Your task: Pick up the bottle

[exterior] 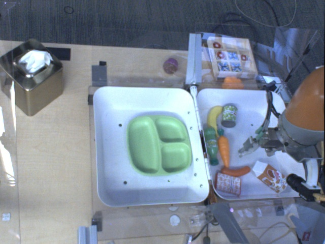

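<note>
Hovered low over the right white bin [256,105], jaws' state impossible to tell. Lay left of the jaws against the bin wall, beside an orange carrot [224,150]: small green plastic bottle [212,145], ungrasped.

The arm [307,113] is cut off by the frame's edge at three o'clock, and the green bottle [211,145] lies partly behind the carrot [224,150].

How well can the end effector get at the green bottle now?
Probably yes, but tightly. The green bottle lies against the right bin's left wall, with the carrot touching its other side. The end effector hovers nearby, nothing above the bottle.
</note>
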Available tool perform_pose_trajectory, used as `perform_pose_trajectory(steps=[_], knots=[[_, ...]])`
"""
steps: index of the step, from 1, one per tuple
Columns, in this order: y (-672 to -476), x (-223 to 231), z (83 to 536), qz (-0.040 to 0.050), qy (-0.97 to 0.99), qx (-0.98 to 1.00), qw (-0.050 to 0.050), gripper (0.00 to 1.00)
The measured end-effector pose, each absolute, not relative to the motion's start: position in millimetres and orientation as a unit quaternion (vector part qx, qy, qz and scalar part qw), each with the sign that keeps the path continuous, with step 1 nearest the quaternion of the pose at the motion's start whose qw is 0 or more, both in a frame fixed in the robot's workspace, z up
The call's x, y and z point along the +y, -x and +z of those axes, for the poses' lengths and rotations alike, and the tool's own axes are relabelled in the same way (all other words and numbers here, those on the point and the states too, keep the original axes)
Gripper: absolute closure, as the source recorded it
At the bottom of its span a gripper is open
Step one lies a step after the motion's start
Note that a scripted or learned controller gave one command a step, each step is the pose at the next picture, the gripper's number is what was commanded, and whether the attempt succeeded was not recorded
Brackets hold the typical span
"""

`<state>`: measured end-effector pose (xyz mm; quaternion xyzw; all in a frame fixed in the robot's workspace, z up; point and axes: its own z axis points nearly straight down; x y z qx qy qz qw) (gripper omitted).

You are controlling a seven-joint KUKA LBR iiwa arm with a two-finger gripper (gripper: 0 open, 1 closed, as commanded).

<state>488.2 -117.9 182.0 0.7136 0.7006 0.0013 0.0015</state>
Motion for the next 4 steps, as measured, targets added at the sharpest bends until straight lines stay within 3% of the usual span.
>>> perform_pose_trajectory(steps=[1,2,3,4], knots=[[-543.7,-199.1,146.3,0.0007,-0.731,0.683,0.001,0.00],[-491.1,-143.4,183.8,0.0019,-0.709,0.706,0.003,0.00],[-488.4,-103.4,140.4,0.0013,-0.735,0.678,0.001,0.00],[-589.1,-157.2,233.9,0.0022,-0.724,0.690,0.004,0.00]])
